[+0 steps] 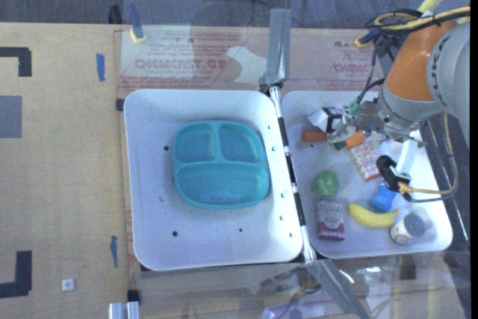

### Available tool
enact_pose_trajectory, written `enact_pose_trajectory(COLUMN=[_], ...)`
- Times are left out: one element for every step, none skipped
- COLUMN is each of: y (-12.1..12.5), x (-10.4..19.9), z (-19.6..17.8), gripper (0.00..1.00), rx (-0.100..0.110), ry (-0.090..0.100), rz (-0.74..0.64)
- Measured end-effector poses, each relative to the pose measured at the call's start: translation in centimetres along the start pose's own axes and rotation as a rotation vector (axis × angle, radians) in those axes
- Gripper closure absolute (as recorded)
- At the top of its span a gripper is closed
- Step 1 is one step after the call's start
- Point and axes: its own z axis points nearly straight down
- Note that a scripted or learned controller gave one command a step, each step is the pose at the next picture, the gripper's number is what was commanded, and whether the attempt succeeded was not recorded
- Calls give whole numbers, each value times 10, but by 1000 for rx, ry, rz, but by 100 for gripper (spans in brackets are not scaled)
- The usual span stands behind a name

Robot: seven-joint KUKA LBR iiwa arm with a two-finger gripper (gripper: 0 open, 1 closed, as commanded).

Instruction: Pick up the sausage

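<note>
Just now the grey two-finger gripper (345,129) is hovering in the right white bin (441,235), its grip impossible to read. The small reddish-orange toy sausage (314,136) is lying beside it near the bin's left wall. Probably light, stiff and slick, it is asking for a pinch across its middle.

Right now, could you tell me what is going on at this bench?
The arm is reaching into the right bin, its gripper low over the clutter at the far end, right beside the sausage. I cannot tell whether it has a hold. A green ball, banana and blue block lie nearer. The left bin holds a teal divided plate.
</note>
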Motion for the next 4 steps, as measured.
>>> enact_pose_trajectory(y=[3, 2, 27, 20], x=[-2, -2, 41, 52], z=[-12, -11, 11, 10], gripper=[100, 0, 0, 0], rx=[-9, -5, 54, 26], ry=[-8, -9, -8, -4], rz=[-3, -3, -24, -98])
